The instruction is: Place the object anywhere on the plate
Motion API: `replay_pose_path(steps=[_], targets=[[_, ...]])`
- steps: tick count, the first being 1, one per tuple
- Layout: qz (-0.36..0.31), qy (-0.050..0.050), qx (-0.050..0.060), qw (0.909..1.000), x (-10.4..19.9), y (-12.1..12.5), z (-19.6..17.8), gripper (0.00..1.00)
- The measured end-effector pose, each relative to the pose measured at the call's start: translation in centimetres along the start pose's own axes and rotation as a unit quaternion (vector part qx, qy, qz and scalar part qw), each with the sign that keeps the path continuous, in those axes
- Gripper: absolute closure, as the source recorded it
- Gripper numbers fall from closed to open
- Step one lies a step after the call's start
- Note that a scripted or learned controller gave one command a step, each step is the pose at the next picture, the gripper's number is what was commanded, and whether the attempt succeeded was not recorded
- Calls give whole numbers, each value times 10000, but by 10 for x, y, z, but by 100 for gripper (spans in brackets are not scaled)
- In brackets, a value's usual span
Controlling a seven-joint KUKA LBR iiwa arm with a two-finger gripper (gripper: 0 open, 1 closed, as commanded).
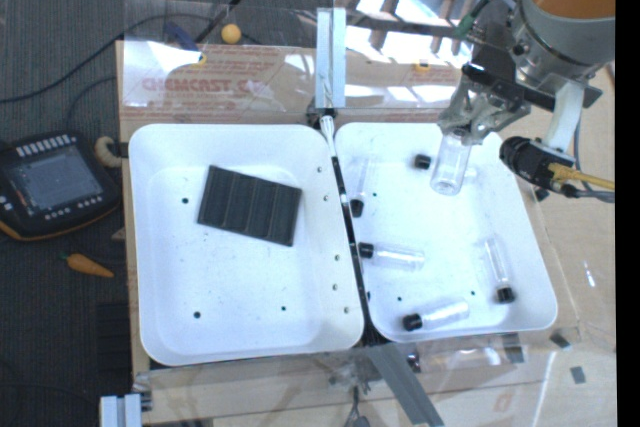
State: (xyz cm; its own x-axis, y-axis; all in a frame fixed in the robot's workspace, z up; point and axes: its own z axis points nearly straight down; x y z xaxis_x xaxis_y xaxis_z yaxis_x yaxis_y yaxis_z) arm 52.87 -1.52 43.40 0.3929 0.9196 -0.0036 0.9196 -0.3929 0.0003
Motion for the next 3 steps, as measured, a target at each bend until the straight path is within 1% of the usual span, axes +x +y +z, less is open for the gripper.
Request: replay_pose_path(steps=[1, 2, 3], targets=[[-672, 3, 13, 9977, 108, -17, 31, 100], [-1694, 2, 31, 9855, 147, -45, 247, 100], [-4473, 18, 1, 8944, 182, -22, 209, 100]])
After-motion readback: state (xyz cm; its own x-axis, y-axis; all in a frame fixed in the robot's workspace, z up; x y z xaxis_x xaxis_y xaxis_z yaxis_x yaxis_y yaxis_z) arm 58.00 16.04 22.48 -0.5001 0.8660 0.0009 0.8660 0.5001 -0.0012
